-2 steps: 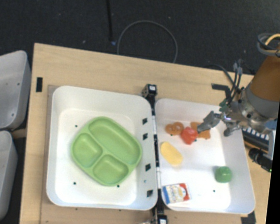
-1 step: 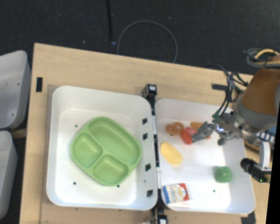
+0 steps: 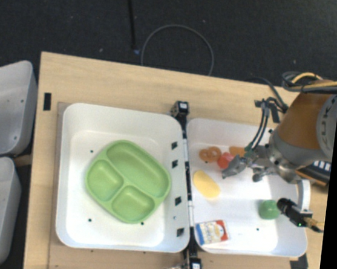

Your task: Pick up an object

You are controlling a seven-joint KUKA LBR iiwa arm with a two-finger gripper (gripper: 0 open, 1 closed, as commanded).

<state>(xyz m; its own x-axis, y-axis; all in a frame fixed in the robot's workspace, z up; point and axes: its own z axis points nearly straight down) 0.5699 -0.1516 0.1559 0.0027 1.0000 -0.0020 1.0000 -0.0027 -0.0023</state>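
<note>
From the camera view, two white bins sit side by side on the wooden bench. The left bin holds one thing, a green divided plate with three compartments, lying flat a little below centre, tilted against the bin's edges.

Over to the right bin, and it's busier. A yellow oval object lies near the divider. Just above it sits an orange ring-shaped piece, with a small red object touching its right side and another orange bit behind. A green rounded object rests toward the right side, and a small white, red and blue packet lies against the bottom-left corner.

The arm comes in from the right, orange band showing, and the gripper hangs low over the upper middle of the right bin, just beside the red object. Whether the fingers are spread or pressed together, I cannot tell; dark metal and cables blur together. The red object's far edge is partly hidden behind the gripper. The arm is cut off at the right.
</note>
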